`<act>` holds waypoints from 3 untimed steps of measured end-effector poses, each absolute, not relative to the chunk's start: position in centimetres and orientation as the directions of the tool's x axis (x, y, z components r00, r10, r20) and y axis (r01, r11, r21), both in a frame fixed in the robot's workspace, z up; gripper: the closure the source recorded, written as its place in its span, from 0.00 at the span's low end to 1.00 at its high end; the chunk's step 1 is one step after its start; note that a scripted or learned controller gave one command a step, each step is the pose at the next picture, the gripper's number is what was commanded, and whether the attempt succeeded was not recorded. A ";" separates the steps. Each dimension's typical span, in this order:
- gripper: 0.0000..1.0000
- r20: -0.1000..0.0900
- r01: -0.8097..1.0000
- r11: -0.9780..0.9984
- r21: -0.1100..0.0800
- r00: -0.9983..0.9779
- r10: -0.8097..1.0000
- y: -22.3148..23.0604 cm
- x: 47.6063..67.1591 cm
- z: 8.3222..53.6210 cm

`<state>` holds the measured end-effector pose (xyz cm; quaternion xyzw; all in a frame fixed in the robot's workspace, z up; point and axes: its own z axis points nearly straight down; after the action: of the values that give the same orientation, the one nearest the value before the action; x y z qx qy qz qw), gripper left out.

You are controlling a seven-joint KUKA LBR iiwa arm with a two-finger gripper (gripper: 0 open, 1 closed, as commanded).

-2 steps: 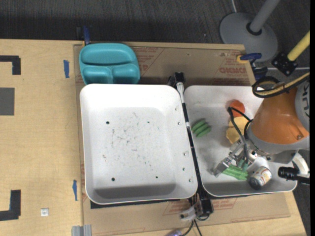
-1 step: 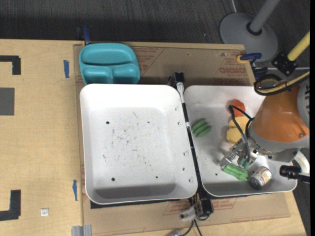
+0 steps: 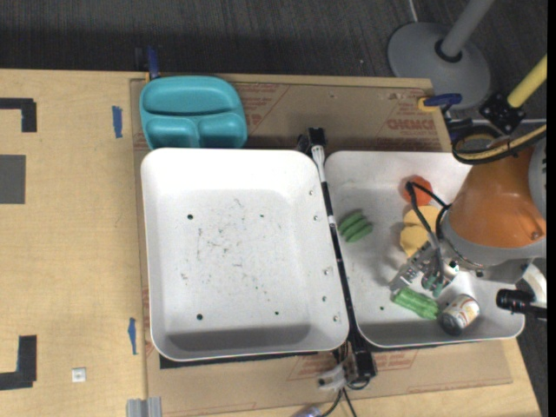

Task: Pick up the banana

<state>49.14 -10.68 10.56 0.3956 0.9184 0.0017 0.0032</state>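
Banana (image 3: 414,233) in right bin (image 3: 373,176), jaws (image 3: 423,272) just below it, open/shut can't tell

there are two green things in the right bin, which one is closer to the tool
The bright green piece lying beside the can, just under the tool. The other, a ridged green piece, sits apart near the divider.
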 end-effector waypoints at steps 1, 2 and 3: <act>1.00 -0.008 0.728 0.686 0.008 -0.686 0.728 -10.7 49.2 11.6; 0.00 -0.007 0.728 0.686 0.008 -0.686 0.728 -10.7 49.2 11.6; 1.00 -0.011 0.728 0.685 0.011 -0.685 0.728 -10.6 49.3 12.6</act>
<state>49.34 -10.64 12.56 0.3967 0.9179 0.0030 0.0072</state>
